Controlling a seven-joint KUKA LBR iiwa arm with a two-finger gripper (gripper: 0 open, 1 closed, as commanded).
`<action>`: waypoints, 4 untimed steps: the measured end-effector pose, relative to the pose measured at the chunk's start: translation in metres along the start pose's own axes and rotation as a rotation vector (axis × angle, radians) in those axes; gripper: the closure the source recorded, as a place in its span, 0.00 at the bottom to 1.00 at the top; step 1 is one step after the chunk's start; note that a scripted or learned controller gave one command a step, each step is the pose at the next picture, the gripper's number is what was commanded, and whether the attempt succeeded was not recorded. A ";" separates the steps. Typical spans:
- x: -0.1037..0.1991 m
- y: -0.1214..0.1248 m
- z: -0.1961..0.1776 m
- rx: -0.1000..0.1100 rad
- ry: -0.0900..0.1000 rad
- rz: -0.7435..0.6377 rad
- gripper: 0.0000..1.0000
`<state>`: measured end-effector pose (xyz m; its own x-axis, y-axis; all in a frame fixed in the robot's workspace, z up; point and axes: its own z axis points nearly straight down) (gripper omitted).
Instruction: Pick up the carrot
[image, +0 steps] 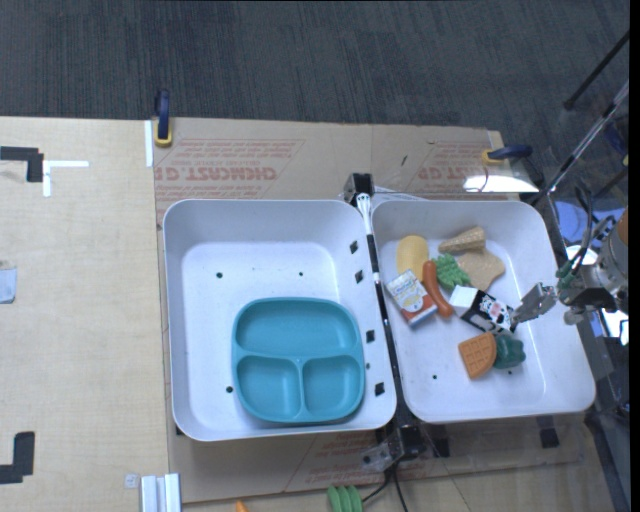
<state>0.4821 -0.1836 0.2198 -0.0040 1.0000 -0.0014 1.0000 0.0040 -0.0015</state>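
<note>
Currently the two-finger gripper (528, 305) hangs over the right white bin (560, 385), grip state unreadable; the slim orange carrot (437, 288) lies apart, wedged among toy foods.

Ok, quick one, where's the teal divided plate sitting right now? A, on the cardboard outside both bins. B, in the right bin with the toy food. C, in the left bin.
C: the teal divided plate lies flat on the floor of the left bin, while the carrot and other toy food sit in the right bin.
</note>
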 end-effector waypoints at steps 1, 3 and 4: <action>0.015 -0.001 0.115 -0.007 0.004 0.162 0.00; 0.062 -0.002 0.120 0.000 0.003 0.224 1.00; 0.111 0.031 0.029 0.002 0.000 0.682 1.00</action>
